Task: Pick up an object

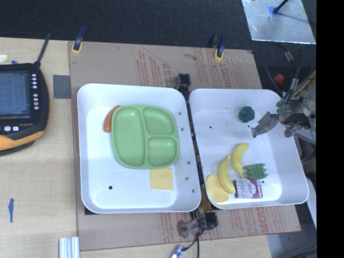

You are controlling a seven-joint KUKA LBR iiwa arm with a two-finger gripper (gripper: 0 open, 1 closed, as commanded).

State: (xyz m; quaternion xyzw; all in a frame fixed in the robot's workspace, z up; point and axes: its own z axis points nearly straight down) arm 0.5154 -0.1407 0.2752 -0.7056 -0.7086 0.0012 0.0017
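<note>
— Nearest us?
— A red-and-white printed packet [248, 188] in the right white bin [290, 160] — print unreadable — beside two yellow bananas [232, 167].
— The gripper [262, 127]?
— Over that bin, near a dark green ball [246, 113]; fingers parted, holding nothing.

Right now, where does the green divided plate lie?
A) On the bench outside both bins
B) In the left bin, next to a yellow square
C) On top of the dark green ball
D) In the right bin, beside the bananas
B: the green divided plate rests inside the left bin, with the yellow square just below it in the view.
</note>
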